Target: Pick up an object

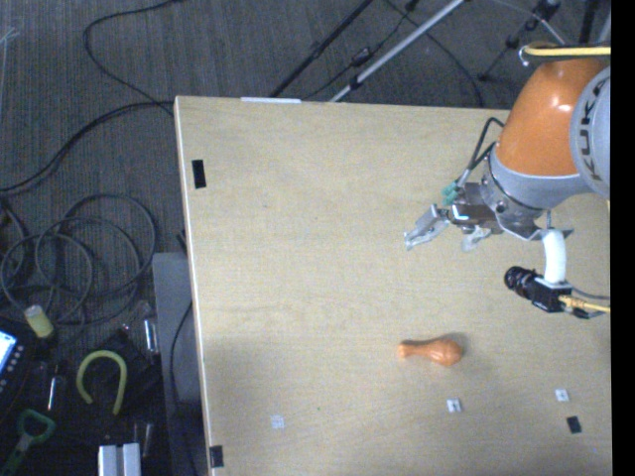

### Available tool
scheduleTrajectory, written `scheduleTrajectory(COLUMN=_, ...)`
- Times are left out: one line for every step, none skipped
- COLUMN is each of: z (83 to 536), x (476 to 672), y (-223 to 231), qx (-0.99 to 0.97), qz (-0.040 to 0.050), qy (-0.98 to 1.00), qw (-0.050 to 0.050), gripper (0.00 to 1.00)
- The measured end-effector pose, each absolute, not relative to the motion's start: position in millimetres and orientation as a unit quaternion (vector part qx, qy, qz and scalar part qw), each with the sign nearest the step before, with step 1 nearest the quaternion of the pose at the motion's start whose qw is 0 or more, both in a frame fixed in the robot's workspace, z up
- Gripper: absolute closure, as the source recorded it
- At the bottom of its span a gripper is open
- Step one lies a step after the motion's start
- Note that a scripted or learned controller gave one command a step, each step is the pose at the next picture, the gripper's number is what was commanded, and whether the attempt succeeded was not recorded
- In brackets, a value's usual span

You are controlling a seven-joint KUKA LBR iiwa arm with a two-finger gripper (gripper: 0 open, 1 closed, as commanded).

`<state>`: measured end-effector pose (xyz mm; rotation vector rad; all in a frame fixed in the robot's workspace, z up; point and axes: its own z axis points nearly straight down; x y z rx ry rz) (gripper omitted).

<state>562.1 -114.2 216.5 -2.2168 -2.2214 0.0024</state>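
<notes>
The bench top is pale tan wood, plain, with small black marks near its upper left corner and lower edge and a few tiny light squares low in the frame. On it lies an orange pear-shaped object. The arm at the right of the frame is glossy orange over grey, and its gripper is silvery metal with a touch of green. The floor on the left is dark grey carpet crossed by black cables, with a yellow-green hook-shaped item at lower left.

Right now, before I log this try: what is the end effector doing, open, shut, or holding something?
End effector: open, nothing between its fingers; it sits apart from the orange object lying on the board.
</notes>
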Motion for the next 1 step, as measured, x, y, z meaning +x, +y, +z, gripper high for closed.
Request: scheduleTrajectory(z=168.1, x=584.7, y=-224.3, qx=-0.688, qz=0.0015, qy=-0.726, qw=0.000, gripper=0.00)
